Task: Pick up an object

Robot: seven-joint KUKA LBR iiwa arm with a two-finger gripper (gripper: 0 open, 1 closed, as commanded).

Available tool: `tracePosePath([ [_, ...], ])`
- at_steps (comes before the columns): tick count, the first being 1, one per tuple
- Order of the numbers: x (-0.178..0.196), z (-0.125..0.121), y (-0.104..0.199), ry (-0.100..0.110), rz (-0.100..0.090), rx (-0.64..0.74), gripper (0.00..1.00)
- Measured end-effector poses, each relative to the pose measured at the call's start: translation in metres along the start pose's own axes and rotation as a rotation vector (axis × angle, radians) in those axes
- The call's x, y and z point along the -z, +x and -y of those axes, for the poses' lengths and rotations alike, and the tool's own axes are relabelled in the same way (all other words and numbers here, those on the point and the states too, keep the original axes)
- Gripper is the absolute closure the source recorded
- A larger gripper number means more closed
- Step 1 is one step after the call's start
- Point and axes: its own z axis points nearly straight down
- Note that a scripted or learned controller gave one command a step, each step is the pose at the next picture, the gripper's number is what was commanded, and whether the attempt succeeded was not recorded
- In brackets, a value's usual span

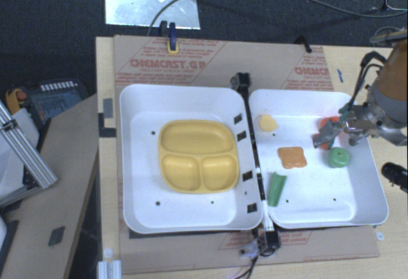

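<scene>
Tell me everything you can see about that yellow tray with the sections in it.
The yellow tray is a divided plate of what looks like smooth plastic, with rounded corners. It has three compartments: one wide one along the far side and two smaller ones side by side nearer the camera. It lies flat and upright on the floor of the left white bin, roughly in the middle, clear of the walls. All three compartments look bare, and it touches nothing except the bin floor beneath it.

Brown board [217,55] under bins bore red print "CHEMCAST G P", repeated: clear at upper left, cut off at upper right near bin corner. More red print at board's front edge, too small to read.
</scene>
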Motion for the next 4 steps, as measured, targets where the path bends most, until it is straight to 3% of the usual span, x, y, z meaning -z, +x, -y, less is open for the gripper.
tracePosePath([
  [1, 0.005, -0.002, 0.000, -0.010, 0.002, 0.002, 0.00],
  [4, -0.156, -0.014, 0.008, -0.005, 0.000, 0.000, 0.00],
])
